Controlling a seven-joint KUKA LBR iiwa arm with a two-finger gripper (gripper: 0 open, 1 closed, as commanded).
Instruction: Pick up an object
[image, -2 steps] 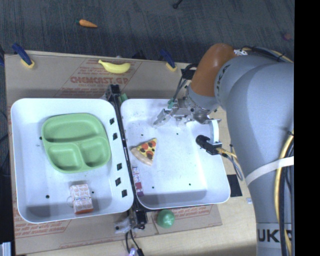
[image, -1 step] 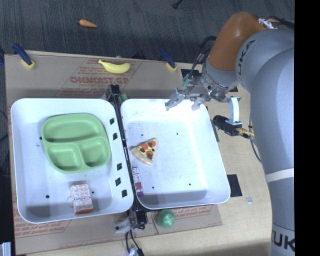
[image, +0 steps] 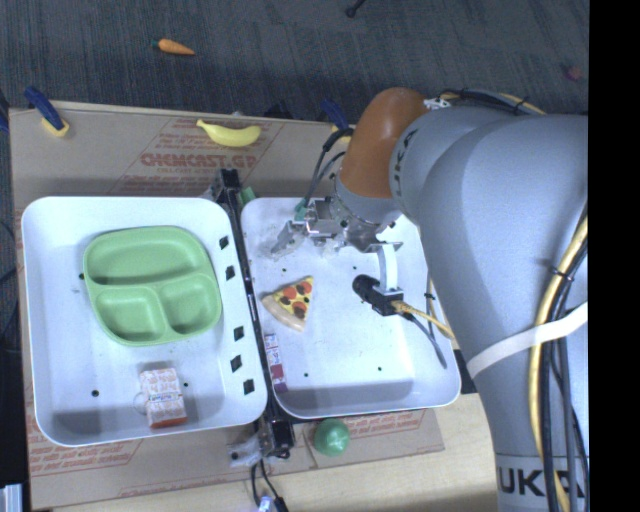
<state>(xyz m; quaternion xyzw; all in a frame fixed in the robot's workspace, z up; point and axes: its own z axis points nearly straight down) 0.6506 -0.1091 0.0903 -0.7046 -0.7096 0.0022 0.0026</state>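
Observation:
A toy pizza slice (image: 290, 301) lies in the right bin (image: 400, 385), towards its left side. My gripper (image: 303, 231) hangs over the far left part of that bin, a short way beyond the pizza slice and apart from it. The grey arm with its orange band reaches in from the right and covers the bin's far right corner. In the left bin (image: 40, 300) sit a green divided tray (image: 150, 282) and, near the front, a small red and white packet (image: 162, 395).
A yellow banana (image: 230, 131) lies on the cardboard behind the bins. A green ball (image: 331, 436) rests in front of the right bin. Black clips line the divider between the bins. An orange item (image: 176, 46) lies on the floor beyond the bench.

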